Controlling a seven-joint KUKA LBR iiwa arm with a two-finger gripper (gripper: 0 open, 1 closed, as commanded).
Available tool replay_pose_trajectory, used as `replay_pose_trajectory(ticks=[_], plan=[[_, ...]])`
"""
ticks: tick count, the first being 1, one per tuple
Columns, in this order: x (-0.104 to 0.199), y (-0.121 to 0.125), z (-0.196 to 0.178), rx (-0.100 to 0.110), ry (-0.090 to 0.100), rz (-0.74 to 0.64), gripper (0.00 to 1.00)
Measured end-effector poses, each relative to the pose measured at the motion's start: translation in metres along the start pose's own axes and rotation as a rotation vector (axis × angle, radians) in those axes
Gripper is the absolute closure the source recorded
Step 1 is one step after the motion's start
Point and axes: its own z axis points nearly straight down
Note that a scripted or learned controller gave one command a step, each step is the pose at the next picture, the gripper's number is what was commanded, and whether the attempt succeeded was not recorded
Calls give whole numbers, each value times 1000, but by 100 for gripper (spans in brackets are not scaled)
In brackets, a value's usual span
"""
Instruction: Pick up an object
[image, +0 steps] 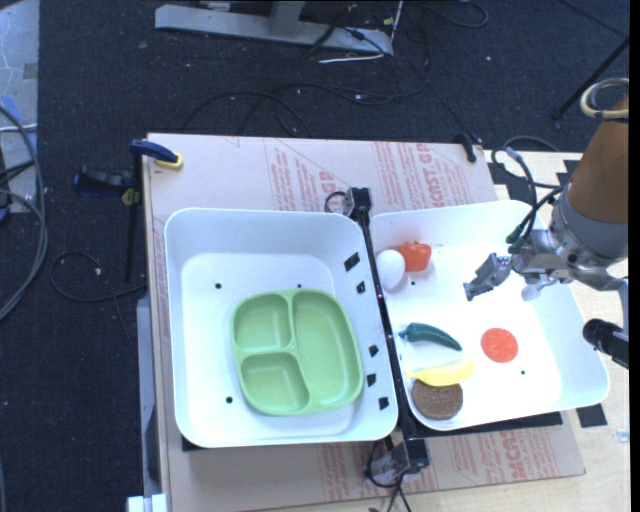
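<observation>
One grey two-finger gripper (481, 279) hangs over the right white bin (570, 375), holding nothing; whether it is wide or narrow I cannot tell. Nearer lie a green pepper (430, 336), flat orange disc (499, 345), yellow banana (443, 373) and brown round cookie (437, 399); left, a white egg (390, 268) touches a red-orange tomato (416, 257)

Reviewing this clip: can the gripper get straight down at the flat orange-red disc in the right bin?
Probably yes: the flat orange-red disc lies apart from its neighbours on bare bin floor, and the gripper hangs just above it.
</observation>
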Motion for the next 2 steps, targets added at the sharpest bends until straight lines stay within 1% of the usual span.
replay_pose_trajectory(ticks=[1,2], plan=[[-12,-27,158,6,1,1,0],[29,-46,166,-11,-2,-2,0]])
